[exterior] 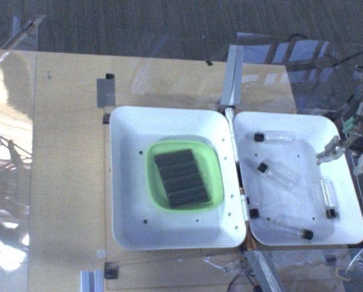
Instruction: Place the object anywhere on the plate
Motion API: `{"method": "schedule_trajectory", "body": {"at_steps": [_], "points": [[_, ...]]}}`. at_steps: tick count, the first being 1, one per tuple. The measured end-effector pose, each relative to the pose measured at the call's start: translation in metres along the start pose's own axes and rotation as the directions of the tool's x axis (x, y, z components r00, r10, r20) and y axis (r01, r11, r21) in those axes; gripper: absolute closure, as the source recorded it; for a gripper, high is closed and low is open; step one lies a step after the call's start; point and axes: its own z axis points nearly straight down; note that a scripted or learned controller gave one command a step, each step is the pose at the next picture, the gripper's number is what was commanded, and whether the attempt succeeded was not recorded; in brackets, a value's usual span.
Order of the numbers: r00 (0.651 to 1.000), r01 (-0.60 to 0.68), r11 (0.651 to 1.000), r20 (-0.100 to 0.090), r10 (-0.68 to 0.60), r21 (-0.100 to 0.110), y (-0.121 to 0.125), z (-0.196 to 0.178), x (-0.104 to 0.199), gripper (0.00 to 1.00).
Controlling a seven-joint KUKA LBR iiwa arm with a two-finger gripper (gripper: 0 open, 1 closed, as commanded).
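A lime-green plate (214,166) sits in the middle of the left bin (126,163). A dark grey ridged block (181,178) lies flat on it, slightly turned. Several clear tubes with black caps lie scattered in the right bin (352,224): one at the back (274,137), one near the middle (280,175), one by the right wall (327,193) and one at the front (289,227). My gripper (332,151) shows at the right bin's far right rim, small and partly cut off, above the bin's edge and apart from the tubes.
A loose black cap (253,213) rests near the right bin's left wall. A grey metal bar (232,78) stands behind the seam between the bins. Cables (359,111) hang at the right edge. Bare wooden bench (53,163) spreads to the left.
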Motion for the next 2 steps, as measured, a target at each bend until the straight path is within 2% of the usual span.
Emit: {"method": "schedule_trajectory", "body": {"at_steps": [1, 2], "points": [[0.999, -0.039, 0.999, 0.0, 0.039, -0.007, -0.002, -0.109, -0.013, 0.0], [0.985, -0.174, 0.985, 0.001, 0.174, -0.012, -0.001, -0.164, -0.014, 0.0]]}}
